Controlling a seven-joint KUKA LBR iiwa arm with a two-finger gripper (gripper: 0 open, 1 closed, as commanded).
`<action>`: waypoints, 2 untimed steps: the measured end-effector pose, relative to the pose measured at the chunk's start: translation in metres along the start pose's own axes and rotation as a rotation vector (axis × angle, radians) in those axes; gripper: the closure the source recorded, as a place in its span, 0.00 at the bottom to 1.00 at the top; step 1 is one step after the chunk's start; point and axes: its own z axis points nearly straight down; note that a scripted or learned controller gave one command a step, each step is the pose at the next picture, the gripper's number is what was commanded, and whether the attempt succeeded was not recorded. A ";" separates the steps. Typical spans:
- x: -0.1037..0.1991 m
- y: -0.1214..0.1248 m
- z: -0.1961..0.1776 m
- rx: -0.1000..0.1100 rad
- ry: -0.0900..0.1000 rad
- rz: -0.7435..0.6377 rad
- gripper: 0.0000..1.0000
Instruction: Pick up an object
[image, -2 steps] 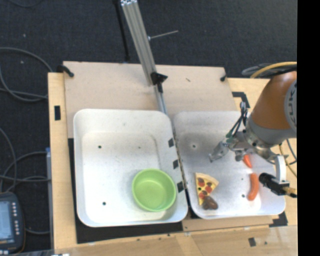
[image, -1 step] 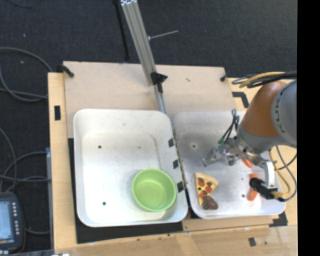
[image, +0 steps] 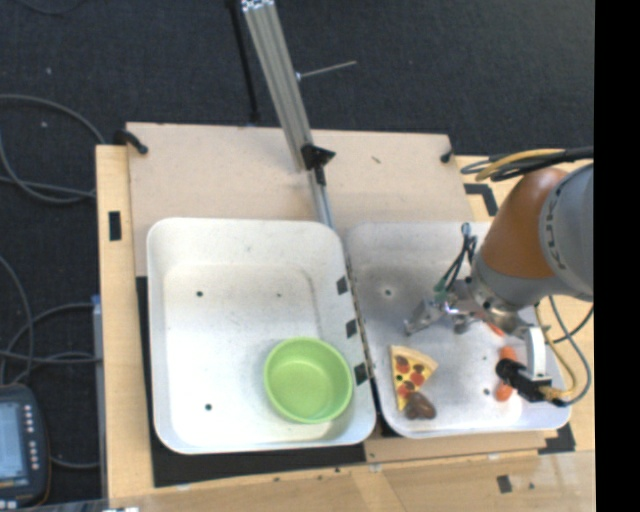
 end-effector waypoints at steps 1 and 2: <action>0.000 0.001 -0.012 -0.004 0.002 0.004 1.00; -0.005 -0.002 -0.057 -0.007 0.002 0.001 1.00</action>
